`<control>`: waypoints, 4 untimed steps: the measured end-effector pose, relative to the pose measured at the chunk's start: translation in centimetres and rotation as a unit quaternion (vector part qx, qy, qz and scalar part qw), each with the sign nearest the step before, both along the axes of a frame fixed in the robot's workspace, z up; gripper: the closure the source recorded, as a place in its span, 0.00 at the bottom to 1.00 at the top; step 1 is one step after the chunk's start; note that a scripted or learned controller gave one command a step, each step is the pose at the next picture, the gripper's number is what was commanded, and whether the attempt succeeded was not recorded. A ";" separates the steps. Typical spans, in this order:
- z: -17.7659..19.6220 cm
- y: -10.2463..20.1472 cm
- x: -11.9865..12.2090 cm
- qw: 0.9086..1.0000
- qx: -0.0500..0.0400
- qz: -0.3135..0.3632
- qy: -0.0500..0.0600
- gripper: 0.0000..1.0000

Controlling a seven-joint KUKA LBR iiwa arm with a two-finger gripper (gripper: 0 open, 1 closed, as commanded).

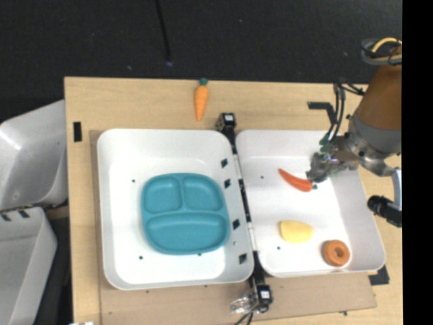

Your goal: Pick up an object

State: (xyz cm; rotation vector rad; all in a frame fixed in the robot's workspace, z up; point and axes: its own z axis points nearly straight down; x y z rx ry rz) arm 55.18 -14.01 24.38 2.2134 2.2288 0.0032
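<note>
Approach step: claw (316,172) down at 3 o'clock end of red chili (296,180) in right bin (358,202), opening can't tell; next needs confirmed grip before lift.

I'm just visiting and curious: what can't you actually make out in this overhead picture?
- Gripper: too small and dark to tell its state, or whether it touches the red pepper.
- Arm: cut off by the right edge.
- Clips between the bins: too small to identify.
</note>
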 end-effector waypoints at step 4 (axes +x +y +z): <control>-0.4 20.4 0.7 1.000 0.000 0.000 0.000 1.00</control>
